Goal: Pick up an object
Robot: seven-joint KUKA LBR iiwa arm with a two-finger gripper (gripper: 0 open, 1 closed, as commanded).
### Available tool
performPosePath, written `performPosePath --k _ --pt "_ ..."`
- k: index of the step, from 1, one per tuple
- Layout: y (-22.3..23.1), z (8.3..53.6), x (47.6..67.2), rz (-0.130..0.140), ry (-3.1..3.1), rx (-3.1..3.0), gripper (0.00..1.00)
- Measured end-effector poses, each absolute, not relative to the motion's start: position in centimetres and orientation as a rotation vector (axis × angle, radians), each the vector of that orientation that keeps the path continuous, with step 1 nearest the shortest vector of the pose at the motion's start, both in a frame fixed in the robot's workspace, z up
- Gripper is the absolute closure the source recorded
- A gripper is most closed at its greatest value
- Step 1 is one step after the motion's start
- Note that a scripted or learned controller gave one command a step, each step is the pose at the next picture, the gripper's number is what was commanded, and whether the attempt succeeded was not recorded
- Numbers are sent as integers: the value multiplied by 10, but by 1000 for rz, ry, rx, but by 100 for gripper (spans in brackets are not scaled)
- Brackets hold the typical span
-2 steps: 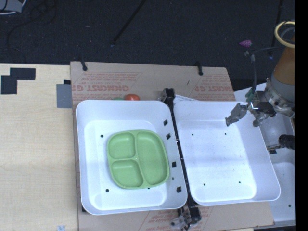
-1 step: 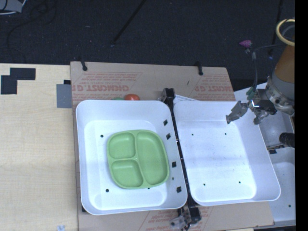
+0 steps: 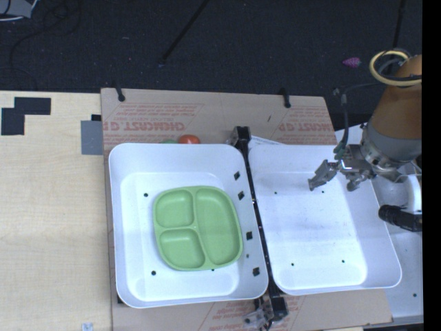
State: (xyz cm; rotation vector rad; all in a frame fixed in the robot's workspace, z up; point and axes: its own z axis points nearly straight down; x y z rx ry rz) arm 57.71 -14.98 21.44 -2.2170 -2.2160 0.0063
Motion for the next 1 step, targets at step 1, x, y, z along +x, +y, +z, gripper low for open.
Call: performPosePath --k 1 --pt "-158 160 570 8 -2215 -2217 0"
